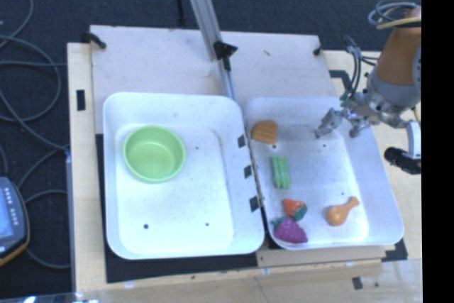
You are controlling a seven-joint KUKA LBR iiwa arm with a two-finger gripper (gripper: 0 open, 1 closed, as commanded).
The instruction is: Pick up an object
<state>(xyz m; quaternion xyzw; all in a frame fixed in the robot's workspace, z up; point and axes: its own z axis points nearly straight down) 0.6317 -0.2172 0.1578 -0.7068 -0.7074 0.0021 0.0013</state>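
My gripper (340, 125) hangs over the upper right part of the right bin (376, 184), its fingers spread open with nothing between them. In that bin lie a tan bread-like piece (264, 131) at the upper left, a green ridged vegetable (280, 172) near the middle left, a red strawberry-like toy (294, 208), a purple bunch of grapes (289, 230) at the front edge, and an orange drumstick (341, 211) at the front right. All of them lie left of or in front of the gripper, apart from it.
The left bin (206, 202) holds a light green bowl (154, 152) at its left side. A slanted metal pole (202, 0) rises behind the bins. Cables trail on the dark floor at left.
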